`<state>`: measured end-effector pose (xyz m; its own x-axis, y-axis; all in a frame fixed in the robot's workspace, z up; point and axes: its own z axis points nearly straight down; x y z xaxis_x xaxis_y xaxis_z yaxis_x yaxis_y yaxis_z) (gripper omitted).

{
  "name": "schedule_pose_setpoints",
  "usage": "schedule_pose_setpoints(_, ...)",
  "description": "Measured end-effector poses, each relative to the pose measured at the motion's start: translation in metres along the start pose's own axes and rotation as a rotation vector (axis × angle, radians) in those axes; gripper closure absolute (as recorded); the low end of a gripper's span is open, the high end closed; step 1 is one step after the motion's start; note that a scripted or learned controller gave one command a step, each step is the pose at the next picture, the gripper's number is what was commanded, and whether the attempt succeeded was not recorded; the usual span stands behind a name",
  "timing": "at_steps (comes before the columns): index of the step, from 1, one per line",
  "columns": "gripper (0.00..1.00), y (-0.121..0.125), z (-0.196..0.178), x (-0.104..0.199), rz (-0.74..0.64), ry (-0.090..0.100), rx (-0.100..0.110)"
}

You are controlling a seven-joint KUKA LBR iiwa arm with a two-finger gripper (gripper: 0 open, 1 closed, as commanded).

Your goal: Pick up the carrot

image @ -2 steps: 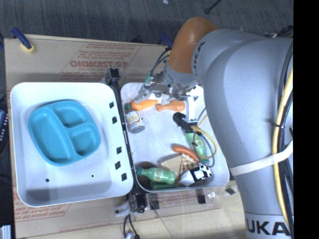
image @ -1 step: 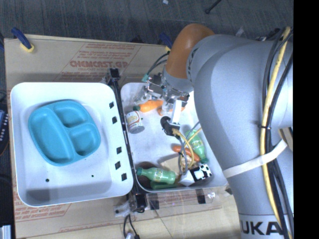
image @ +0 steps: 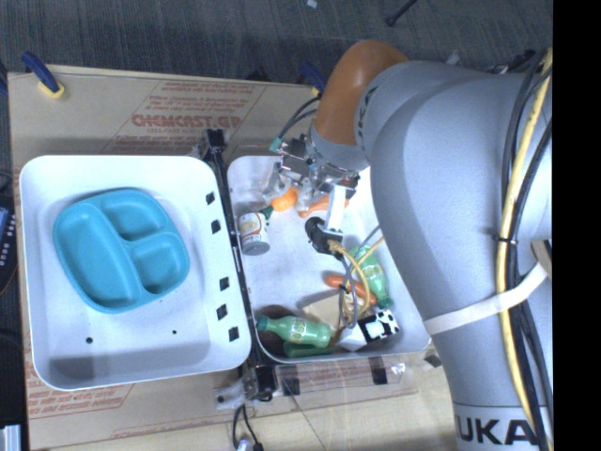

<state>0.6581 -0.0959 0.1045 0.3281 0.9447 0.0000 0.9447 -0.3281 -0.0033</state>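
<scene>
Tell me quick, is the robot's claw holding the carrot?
Claw: down in the right bin, right at an orange carrot; cannot tell whether it is open, closed or gripping it.

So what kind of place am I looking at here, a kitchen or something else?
Most likely a robotics lab bench, not a kitchen: a grey KUKA arm reaches over two white bins clipped onto cardboard, one holding a blue divided plate, the other cluttered with green bottles.
</scene>
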Motion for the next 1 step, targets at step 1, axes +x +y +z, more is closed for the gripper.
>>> schedule_pose_setpoints(1, 1.00, -0.0861, -0.0915, 0.0315, 0.072, 0.000, -0.001)
